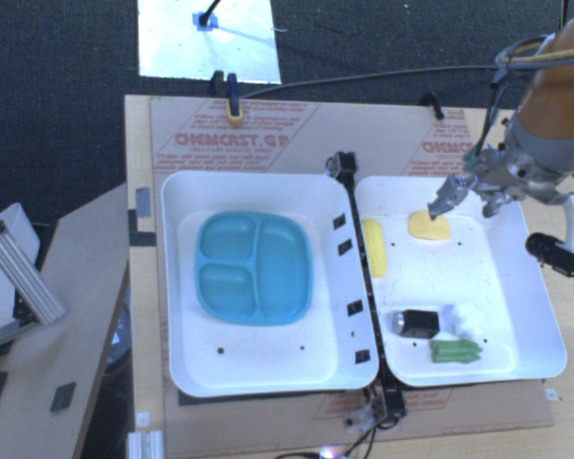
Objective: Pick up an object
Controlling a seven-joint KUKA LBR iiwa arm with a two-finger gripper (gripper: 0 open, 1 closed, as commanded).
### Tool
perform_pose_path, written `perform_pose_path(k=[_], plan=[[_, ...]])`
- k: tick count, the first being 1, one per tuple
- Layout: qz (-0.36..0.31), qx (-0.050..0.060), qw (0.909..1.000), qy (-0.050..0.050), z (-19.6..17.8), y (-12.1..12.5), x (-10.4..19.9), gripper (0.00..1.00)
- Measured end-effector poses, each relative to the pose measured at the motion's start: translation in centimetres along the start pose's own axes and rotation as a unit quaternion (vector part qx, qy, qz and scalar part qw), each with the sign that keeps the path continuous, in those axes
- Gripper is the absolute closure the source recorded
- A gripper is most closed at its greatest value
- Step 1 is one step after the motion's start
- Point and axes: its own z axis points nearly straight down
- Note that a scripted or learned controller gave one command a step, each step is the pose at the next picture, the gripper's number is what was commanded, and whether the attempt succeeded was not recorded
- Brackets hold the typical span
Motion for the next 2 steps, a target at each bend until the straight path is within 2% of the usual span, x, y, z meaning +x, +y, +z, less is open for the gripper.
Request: perform_pose_path(k=[1,2], plan=[[-0.001,-0.004,1.0000,-0.001,-0.5,0.2,0.0,0.00],[0.000,-0.003,1.0000,-0.001,3.8,0.1,0.4,0.00]])
